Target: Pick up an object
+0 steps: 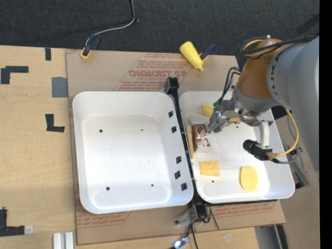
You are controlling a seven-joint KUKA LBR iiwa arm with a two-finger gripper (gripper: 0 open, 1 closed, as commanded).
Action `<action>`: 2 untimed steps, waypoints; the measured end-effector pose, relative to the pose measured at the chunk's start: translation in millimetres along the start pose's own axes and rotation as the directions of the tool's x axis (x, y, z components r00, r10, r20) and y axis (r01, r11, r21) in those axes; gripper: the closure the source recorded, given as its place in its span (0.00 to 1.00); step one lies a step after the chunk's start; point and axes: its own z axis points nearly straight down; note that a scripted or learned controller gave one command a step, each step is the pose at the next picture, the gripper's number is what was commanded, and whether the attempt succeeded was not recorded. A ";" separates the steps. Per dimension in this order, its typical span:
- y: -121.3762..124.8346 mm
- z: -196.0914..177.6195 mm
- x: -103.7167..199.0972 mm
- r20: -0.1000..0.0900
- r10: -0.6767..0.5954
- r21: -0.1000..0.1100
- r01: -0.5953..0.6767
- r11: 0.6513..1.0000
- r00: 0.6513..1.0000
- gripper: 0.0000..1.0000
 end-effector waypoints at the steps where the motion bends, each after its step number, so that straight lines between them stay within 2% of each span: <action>1: -9.5 12.6 -1.6 0.000 0.001 0.003 -0.001 1.000 1.000 1.00; 2: -6.2 40.5 -24.1 -0.001 0.003 0.005 -0.003 1.000 1.000 1.00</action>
